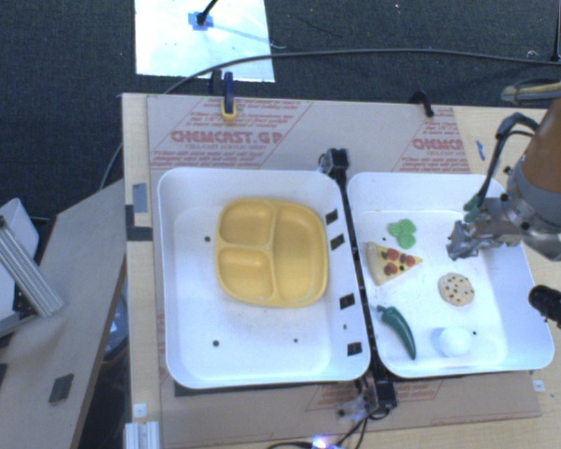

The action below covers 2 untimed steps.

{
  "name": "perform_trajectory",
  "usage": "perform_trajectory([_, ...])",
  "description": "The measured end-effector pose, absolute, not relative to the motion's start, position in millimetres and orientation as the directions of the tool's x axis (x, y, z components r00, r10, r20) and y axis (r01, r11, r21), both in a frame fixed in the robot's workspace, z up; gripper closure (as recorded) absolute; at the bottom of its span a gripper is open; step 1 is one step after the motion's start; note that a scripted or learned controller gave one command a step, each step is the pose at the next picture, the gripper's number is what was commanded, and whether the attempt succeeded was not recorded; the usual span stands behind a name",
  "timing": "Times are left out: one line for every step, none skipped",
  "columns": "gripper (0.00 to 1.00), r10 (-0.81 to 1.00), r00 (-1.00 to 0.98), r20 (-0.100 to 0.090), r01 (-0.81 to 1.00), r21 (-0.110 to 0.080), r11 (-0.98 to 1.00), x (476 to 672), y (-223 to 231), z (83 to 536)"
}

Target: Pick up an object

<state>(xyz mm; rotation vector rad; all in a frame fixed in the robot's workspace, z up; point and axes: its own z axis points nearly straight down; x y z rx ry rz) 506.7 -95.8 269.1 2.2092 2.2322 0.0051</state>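
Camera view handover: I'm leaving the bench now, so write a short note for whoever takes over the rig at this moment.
Hand: low over the right bin, near its upper middle; nothing seen in its grip, finger state unclear.
Right bin holds: pizza slice, green round piece, cookie, green pepper, white ball.
Left bin holds the yellow divided plate.
Done: nothing picked yet; all items lie in the bins.
Left: grasp one object and lift it. The cookie and the pizza slice look nearest to the hand.

Bench (290, 124) bears two white bins (182, 279), possibly touching, side by side.
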Motion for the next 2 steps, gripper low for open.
perform_trajectory([1.00, 1.000, -0.011, 0.002, 1.000, 0.002, 0.011, 503.6, -33.4, 265.8])
perform_trajectory([1.00, 1.000, -0.009, 0.002, 1.000, 0.001, 0.009, 501.3, 9.5, 251.7])
